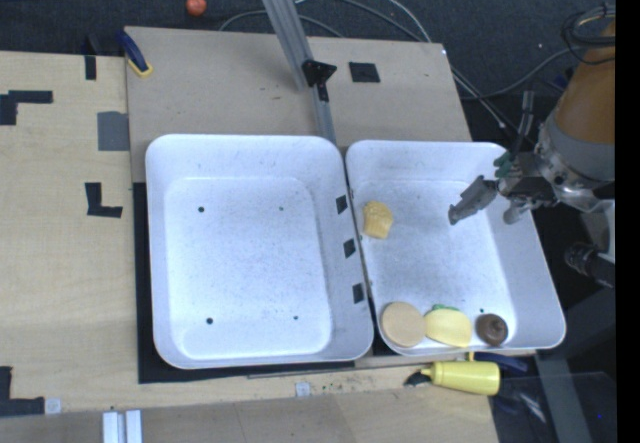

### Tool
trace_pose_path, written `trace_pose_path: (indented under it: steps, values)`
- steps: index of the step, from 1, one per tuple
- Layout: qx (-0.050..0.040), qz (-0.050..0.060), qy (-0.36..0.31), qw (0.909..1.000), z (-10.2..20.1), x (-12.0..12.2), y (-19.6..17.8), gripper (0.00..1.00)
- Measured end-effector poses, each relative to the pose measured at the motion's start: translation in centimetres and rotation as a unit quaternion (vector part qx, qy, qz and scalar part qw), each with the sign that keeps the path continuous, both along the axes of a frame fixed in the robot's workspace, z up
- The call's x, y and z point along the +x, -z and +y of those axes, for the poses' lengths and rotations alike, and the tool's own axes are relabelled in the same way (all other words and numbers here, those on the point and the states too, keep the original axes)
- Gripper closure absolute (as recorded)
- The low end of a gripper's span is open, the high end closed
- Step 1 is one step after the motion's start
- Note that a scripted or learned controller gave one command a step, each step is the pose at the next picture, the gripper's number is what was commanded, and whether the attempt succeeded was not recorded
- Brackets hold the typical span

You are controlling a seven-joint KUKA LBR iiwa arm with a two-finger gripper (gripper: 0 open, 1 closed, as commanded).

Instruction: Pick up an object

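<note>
Camera view shows a pale yellow lump (377,220) lying in the right bin (520,261) near its left wall; a tan disc (403,324), yellow piece (449,326) and brown knob (491,329) line its near edge. Hand (488,201) hovers over the bin's right side, fingers spread wide, holding nothing

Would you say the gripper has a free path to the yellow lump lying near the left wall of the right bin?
Probably yes. The gripper hangs over the right bin, and the yellow lump lies alone on bare floor to its left. Nothing stands between them, though the lump sits near the bin wall, which may crowd one finger.
</note>
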State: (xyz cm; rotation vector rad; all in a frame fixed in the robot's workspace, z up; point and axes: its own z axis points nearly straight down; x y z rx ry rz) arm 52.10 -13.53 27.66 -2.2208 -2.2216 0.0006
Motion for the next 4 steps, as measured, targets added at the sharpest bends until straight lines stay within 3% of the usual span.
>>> trace_pose_path:
  steps: [1, 2, 3, 4]
  values:
    - [-0.0001, -0.002, -0.001, 1.0000, 1.9, 5.3, -5.5, 0.00]
    - [0.0003, 0.002, 0.000, 1.0000, 2.7, 2.6, -0.3, 0.00]
    - [0.0006, 0.002, -0.002, 1.0000, 9.5, -0.4, 3.5, 0.00]
    - [-0.0004, 0.003, 0.001, 1.0000, 5.2, 4.4, 9.1, 0.00]
